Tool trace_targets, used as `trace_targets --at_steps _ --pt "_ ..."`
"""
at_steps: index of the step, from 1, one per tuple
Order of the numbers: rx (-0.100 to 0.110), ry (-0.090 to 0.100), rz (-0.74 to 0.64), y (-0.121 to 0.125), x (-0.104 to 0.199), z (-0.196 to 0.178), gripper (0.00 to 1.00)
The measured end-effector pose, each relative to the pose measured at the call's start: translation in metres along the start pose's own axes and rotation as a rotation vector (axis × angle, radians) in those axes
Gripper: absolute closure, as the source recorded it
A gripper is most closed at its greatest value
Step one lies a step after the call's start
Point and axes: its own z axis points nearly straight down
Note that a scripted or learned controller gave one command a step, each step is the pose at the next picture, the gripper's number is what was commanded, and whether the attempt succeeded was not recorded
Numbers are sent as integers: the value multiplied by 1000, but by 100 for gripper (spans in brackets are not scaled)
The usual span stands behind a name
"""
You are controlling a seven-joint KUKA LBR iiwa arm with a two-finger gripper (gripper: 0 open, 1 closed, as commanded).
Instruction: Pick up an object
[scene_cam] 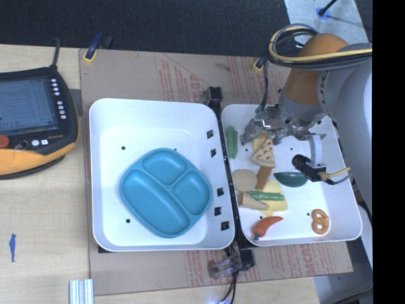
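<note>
Left bin [101, 170]: blue divided tray [166, 192] lies centred, bare white floor between it and the walls. Right bin [335, 230]: toy foods crowd its left half; pizza slice [264, 152], triangular and red-dotted, lies just below the gripper [262, 128], whose state cannot be told.

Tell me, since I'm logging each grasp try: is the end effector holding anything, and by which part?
Cannot be told. The end effector sits low over the pizza slice in the right bin, but no item shows in its grip.
</note>
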Motion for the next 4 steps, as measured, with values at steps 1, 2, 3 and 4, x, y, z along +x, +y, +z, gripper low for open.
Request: trace_targets --at_steps 1,2,3,4 --pt "10 0 4 -46 -11 1 0" --pt "10 2 4 -84 4 1 0" --pt "1 0 1 -55 10 0 0" --pt "0 0 0 -16 3 0 0"
